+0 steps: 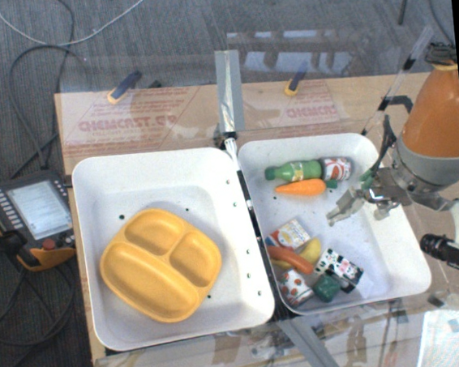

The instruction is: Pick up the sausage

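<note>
The right white plastic bin (402, 270) has bare floor through its middle and right side. Along its near left corner, the reddish sausage (290, 259) lies hemmed by a small printed carton (291, 234), yellow piece (311, 250) and printed can (295, 286).

The scene is bright and evenly lit, with soft daylight-like light. The two white bins (323, 146) are close to overexposed, so their walls lose detail. The yellow tray (161, 264) throws only a faint, soft shadow under its near edge. Beyond the bins, a clear panel (314, 56) gives pale reflections. Small objects look slightly soft, and the picture is a little grainy.
</note>
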Tool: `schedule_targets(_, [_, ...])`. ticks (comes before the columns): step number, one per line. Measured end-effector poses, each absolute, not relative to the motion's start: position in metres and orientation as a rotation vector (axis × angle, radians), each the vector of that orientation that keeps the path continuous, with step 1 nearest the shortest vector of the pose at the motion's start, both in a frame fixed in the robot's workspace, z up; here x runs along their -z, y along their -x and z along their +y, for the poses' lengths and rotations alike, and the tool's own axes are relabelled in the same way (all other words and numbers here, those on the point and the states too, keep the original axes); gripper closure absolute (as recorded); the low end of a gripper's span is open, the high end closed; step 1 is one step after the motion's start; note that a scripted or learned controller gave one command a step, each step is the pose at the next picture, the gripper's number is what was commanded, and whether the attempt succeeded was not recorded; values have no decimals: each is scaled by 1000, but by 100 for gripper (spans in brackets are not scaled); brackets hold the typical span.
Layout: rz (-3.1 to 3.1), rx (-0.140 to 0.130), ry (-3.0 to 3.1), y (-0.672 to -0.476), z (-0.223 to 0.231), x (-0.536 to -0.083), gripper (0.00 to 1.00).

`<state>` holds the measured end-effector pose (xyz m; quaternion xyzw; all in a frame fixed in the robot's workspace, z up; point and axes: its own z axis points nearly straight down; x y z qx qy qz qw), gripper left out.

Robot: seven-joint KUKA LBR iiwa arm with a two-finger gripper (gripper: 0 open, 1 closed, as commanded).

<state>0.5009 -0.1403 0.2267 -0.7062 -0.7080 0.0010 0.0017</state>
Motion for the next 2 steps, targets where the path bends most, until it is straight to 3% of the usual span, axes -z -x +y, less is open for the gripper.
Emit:
schedule_targets(1, [-2210, 10, 2252, -487, -102, -90, 0])
schedule_targets(2, [-2208, 10, 2250, -487, -101, -100, 100])
